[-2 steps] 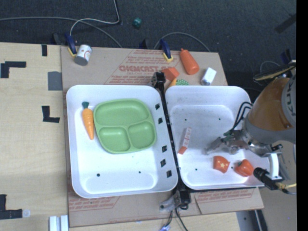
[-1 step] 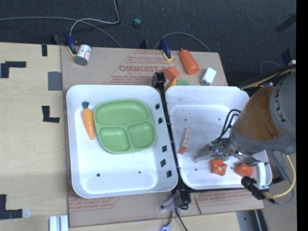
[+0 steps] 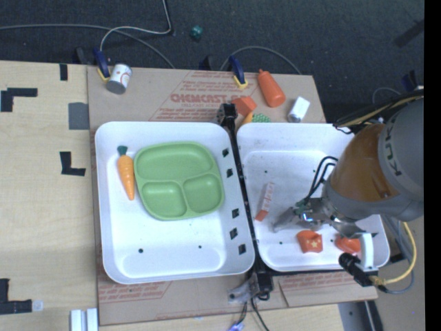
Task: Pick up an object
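The arm (image 3: 375,171) came in from the right and hung low over the right bin (image 3: 275,140). Its pincer (image 3: 293,216) pointed left, down near the floor of that bin. The pincer's grey tips looked spread a little, and nothing sat between them, so it was released and held nothing.

A small red block (image 3: 310,241) lay just below the pincer, close to it but not in it. Another red piece (image 3: 348,243) lay a bit to the right of the block, partly under the arm. A thin stick (image 3: 265,202) with a red end lay to the left of the pincer, near the wall between the two bins.

The left bin (image 3: 110,185) held a green tray (image 3: 180,180) with three parts. A toy carrot (image 3: 126,173) lay just beside the tray on its left side, green top pointing up.

Both bins sat on brown cardboard (image 3: 193,92) on the table (image 3: 41,185). Behind the bins, on the cardboard, there was an orange bottle (image 3: 271,88), a small white block (image 3: 299,108), a small orange thing (image 3: 246,105) and a white can (image 3: 119,77). Two blue clips (image 3: 102,63) held the cardboard's back edge. Black cables (image 3: 138,29) ran over the dark floor behind the table.
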`<action>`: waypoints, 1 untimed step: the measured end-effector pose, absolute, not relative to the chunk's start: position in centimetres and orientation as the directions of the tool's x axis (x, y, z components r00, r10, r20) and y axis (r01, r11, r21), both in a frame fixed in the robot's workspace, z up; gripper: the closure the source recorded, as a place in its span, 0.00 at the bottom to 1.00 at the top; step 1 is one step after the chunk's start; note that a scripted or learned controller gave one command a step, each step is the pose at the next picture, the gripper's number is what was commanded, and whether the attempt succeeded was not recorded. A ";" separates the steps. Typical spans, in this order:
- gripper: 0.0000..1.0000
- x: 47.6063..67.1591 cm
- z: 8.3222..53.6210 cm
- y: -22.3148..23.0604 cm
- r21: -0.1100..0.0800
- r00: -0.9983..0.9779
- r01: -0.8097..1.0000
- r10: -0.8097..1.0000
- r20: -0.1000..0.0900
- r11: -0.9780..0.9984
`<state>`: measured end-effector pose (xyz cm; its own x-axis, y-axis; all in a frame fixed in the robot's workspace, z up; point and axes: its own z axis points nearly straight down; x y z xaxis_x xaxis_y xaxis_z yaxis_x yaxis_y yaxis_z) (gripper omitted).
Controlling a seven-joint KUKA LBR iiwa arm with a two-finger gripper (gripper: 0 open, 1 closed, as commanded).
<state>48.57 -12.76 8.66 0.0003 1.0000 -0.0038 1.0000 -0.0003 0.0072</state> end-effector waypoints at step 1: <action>0.00 49.5 12.3 -20.4 -0.001 0.001 1.000 1.000 -0.001 -0.001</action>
